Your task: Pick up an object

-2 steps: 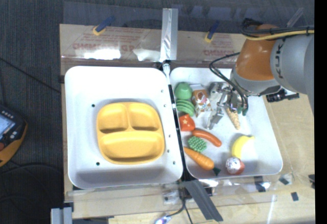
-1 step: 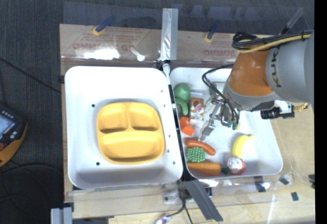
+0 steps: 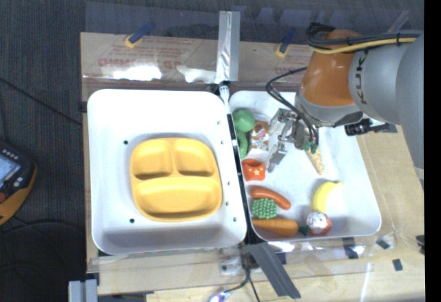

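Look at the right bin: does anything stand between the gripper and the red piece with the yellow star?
Nothing visible does. The gripper hangs in the right bin, and the red piece lies just beside its fingertips, toward the divider, with bare white floor between them.

Yellow tray [image 3: 176, 178], white bins [image 3: 110, 114], red sausage [image 3: 270, 196], orange carrot [image 3: 274, 227].
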Tool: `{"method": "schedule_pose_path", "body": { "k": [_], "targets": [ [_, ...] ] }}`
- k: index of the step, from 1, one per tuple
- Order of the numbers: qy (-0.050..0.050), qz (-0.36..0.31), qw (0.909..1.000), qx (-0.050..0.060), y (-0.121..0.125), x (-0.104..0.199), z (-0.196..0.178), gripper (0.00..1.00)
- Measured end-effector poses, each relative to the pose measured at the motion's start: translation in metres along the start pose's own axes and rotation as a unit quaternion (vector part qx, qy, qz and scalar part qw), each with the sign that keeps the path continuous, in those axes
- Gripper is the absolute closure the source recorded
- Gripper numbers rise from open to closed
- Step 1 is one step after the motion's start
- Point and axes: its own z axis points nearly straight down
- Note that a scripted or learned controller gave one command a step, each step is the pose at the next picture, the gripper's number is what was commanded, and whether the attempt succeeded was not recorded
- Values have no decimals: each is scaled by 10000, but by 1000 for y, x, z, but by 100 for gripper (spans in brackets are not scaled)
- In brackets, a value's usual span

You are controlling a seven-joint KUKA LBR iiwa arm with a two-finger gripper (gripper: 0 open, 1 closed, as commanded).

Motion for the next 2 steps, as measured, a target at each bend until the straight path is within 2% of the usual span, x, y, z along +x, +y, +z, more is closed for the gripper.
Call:
{"method": "schedule_pose_path", "body": {
  "k": [1,2],
  "targets": [
    [-26,-58,10000,-19,-36,61,-1,0],
    [-70,-680,9977,-10,-34,101,-2,0]
  ]
}}
